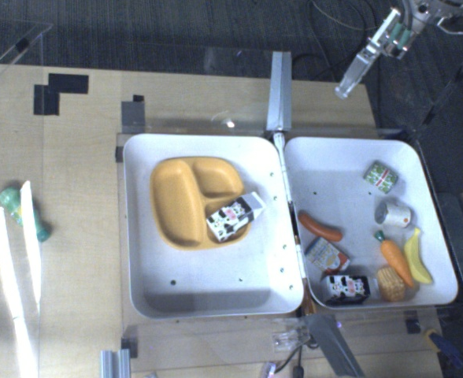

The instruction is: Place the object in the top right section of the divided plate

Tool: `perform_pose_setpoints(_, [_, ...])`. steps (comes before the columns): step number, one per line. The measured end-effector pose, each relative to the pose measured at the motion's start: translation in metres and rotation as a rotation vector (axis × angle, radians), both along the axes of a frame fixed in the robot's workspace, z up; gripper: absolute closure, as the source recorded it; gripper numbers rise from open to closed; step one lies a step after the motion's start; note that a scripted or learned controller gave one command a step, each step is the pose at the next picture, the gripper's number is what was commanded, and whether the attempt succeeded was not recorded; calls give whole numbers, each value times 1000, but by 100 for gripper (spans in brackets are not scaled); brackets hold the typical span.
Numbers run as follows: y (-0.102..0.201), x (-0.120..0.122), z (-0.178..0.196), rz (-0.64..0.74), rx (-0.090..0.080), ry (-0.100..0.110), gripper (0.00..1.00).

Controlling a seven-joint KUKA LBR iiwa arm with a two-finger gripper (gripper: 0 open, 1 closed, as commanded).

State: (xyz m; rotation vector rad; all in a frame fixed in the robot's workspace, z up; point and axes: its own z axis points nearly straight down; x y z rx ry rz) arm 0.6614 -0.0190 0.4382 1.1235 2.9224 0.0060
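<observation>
A yellow divided plate [186, 203] is sitting in the left white bin, toward its upper middle. It has one long section running down its left side and two smaller sections on its right, one above the other. A small black-and-white cow-patterned carton [233, 216] is lying tilted on its side in the lower right section, its upper end leaning over the plate's right rim. The top right section is showing only its bare yellow floor.
</observation>
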Motion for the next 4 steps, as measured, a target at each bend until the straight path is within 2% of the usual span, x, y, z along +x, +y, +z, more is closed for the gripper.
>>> perform_pose_setpoints(4, [0,0,0,0,0,0,0])
